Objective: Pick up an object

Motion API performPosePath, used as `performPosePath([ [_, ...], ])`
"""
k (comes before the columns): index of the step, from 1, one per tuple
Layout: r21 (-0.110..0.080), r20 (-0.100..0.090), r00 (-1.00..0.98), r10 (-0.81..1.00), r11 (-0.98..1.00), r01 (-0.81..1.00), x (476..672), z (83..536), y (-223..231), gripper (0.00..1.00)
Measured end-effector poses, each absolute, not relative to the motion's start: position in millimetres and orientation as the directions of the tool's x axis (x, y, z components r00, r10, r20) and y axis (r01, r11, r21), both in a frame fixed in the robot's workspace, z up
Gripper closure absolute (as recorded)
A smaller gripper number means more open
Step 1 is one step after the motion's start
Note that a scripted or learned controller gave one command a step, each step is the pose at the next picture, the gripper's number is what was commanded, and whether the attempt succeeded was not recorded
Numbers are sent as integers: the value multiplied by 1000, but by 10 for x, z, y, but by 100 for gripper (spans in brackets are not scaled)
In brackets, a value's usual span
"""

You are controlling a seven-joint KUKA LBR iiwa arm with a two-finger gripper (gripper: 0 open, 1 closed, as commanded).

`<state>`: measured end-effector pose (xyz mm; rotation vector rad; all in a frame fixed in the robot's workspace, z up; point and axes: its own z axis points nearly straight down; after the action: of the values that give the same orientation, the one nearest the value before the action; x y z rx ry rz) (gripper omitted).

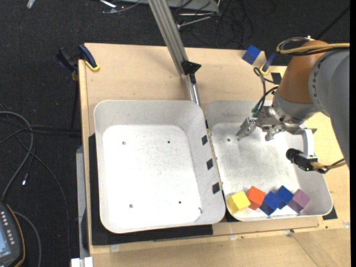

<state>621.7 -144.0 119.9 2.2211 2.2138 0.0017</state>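
My gripper point(257, 130) hangs over the upper part of the right bin point(239, 154), fingers spread apart, nothing between them. The blocks sit in a row along that bin's near edge, well apart from my gripper: yellow block point(238, 201), orange block point(256, 196), two blue blocks point(276, 199) touching each other, purple block point(300, 199) at the right end. Left bin point(111, 121) sits alongside. Another blue block point(252, 54) lies on the bench point(133, 71) beyond the bins.
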Motion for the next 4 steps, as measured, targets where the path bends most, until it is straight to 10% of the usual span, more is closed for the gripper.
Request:
performPosePath([
  [2, -3, 1, 2, 1000, -2, 1000, 5495, 1530, -1027, 0],
  [3, -1, 0, 5, 1000, -5, 1000, 5067, 934, -1237, 0],
  [4, 1, 0, -4, 1000, 4, 1000, 5097, 956, -1012, 0],
])
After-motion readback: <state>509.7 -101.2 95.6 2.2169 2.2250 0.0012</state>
